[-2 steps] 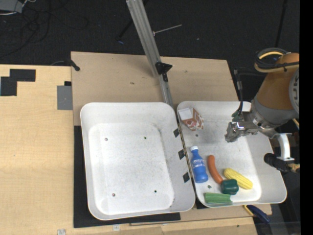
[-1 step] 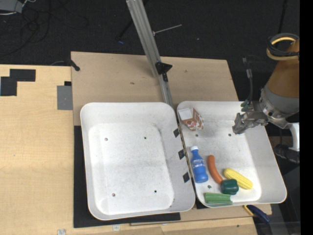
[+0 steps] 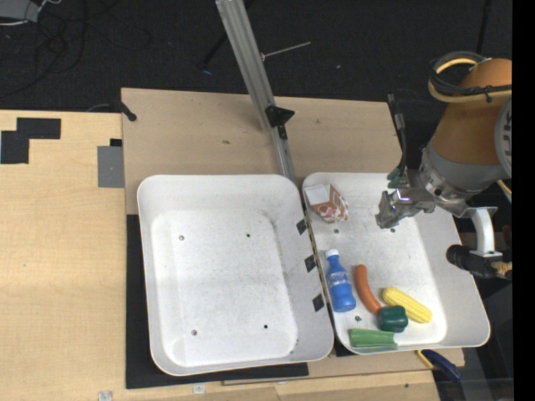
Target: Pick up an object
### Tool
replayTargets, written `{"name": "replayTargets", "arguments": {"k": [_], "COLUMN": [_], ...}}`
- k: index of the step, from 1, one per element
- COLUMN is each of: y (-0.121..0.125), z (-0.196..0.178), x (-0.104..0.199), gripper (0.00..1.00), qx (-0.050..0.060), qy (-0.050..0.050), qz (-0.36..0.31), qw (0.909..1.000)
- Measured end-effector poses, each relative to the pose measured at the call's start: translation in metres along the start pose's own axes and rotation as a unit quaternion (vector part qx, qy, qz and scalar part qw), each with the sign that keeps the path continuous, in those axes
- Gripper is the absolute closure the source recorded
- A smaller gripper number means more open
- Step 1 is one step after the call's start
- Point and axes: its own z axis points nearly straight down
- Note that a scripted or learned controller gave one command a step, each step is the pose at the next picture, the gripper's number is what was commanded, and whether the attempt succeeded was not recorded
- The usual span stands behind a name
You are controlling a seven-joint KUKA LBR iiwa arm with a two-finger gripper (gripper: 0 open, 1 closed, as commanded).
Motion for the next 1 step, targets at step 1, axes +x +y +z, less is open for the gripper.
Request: {"name": "replayTargets", "arguments": {"k": [1], "y": [-0.003], "z": [0.0102], "x": [0.0554], "gripper": [1.0], "qx": [0.001], "qy": [0.0], "qz": [0.0], "qw": [1.0]}}
